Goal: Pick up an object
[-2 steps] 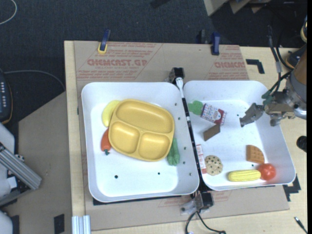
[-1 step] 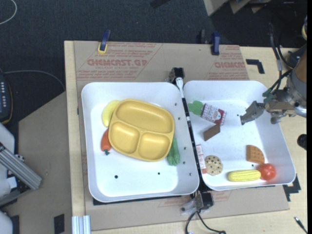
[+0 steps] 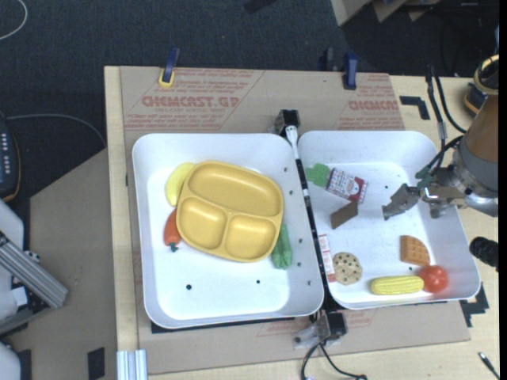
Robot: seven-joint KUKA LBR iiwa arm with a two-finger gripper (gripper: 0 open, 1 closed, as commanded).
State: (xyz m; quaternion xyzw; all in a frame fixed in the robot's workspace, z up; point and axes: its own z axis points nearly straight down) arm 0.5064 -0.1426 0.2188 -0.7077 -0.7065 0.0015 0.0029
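The waffle (image 3: 413, 250), a likely pick, lies flat at the frame's lower right in the right bin (image 3: 372, 145), below the claw (image 3: 398, 203), which hovers spread, pinching nothing, seemingly poised to descend.

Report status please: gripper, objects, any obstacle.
Gripper above right bin, nothing seen between its fingers. Waffle, corn cob, tomato lie nearby. No obstacle seen.

Red "CHEMCAST GP" lettering repeats across the brown board (image 3: 238, 93) under the bins.
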